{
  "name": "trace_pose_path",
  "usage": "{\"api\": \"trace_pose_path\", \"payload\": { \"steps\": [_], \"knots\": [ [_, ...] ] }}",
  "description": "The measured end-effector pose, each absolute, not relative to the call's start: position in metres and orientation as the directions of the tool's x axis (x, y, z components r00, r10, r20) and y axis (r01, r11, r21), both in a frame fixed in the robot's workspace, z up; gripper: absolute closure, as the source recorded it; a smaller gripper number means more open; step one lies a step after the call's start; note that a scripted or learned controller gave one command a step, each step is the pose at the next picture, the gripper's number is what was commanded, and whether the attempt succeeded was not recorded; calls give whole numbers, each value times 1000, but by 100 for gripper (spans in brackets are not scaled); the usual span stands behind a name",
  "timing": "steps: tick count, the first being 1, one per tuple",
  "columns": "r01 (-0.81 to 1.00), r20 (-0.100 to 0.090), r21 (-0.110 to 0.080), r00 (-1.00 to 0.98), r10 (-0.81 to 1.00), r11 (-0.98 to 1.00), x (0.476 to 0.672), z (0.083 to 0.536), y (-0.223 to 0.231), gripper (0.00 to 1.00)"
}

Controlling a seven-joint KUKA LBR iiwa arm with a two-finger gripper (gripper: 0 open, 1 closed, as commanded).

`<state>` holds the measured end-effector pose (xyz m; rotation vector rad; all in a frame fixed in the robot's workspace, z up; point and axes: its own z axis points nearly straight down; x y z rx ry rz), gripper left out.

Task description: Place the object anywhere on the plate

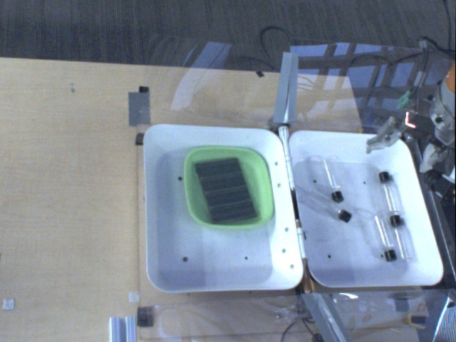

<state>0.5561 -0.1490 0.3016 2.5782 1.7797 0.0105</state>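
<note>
A green square plate (264, 191) sits in the left white bin (214, 273), toward its back. A dark grey ridged block (225, 189) lies flat on the plate's middle, slightly turned. My gripper (385, 135) hangs over the back right corner of the right bin (356, 273), far from the plate, and I see nothing held in it. The grey arm (440, 112) reaches in from the right edge.
Several clear tubes with black caps lie in the right bin, one at the left (329, 180), one at the right (394, 228), and a small black cap (344, 216) between them. A grey post (286, 87) stands behind the seam between the bins.
</note>
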Motion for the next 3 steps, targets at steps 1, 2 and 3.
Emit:
{"api": "trace_pose_path", "payload": {
  "steps": [1,2,3],
  "knots": [
    [924,0,8,382,924,-382,524,303,-194,0],
    [865,1,9,501,865,-501,489,329,-199,0],
    [892,1,6,453,892,-453,489,295,-196,0]
  ]
}}
